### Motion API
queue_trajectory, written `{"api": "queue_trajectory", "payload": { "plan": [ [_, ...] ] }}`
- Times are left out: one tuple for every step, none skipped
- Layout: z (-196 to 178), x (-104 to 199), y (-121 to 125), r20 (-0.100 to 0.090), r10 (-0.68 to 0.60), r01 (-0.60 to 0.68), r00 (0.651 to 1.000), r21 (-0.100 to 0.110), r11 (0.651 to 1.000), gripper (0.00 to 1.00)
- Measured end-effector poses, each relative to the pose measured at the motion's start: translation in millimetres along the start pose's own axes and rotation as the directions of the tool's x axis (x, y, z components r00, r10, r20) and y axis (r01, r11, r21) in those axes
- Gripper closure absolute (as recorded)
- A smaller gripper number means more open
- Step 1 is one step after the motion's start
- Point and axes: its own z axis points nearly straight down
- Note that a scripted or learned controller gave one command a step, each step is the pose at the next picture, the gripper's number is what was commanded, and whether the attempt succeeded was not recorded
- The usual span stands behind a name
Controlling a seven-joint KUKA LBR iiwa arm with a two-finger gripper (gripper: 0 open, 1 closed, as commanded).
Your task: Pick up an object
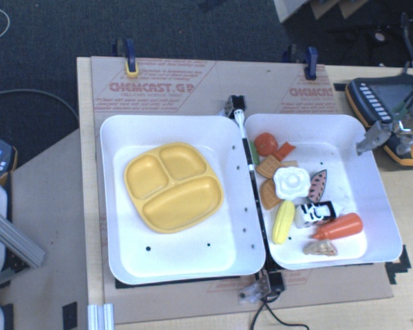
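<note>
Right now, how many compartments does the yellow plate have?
3. The yellow plate in the left bin has two small compartments along its far side and one large compartment along its near side.

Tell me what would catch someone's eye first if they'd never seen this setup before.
Most striking is the big yellow divided plate, lying alone in the left bin. Next comes the jumble of toy food crowded in the right bin: a red tomato, a yellow corn cob and an orange carrot among others. The gripper sits at that bin's far right edge, above the rim.
</note>
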Motion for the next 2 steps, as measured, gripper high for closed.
{"api": "queue_trajectory", "payload": {
  "plan": [
    [151, 9, -81, -0.009, 0.005, -0.005, 1.0, 0.02, 1.0, 0.0],
    [170, 55, -52, 0.004, 0.002, -0.002, 1.0, -0.023, 1.0, 0.0]
  ]
}}
